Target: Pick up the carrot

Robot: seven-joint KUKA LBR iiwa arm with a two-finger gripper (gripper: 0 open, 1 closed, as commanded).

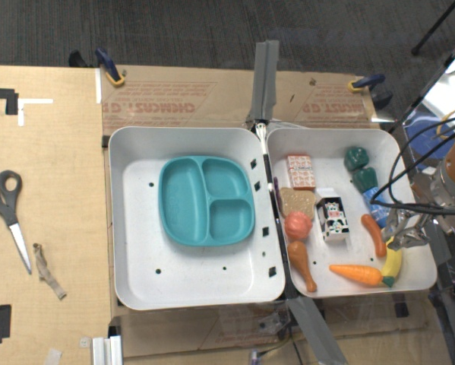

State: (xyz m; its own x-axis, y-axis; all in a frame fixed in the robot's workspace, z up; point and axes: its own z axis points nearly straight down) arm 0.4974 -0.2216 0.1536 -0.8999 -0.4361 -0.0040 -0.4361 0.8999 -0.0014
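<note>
One carrot point(356, 274) lay near the right bin's point(318, 139) front edge; the gripper point(406, 234), its grip state unreadable, hung by the right wall, needing a descent across the carrot's middle.

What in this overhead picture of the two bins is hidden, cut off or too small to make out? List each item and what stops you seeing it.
1. Gripper, camera view: too small and cluttered by cables to tell how its fingers stand.
2. Arm: cut off by the right edge.
3. Milk carton: print too small to read.
4. Banana: upper end hidden under the gripper.
5. Carrot: leafy end crowded against the banana, so contact is unclear.
</note>
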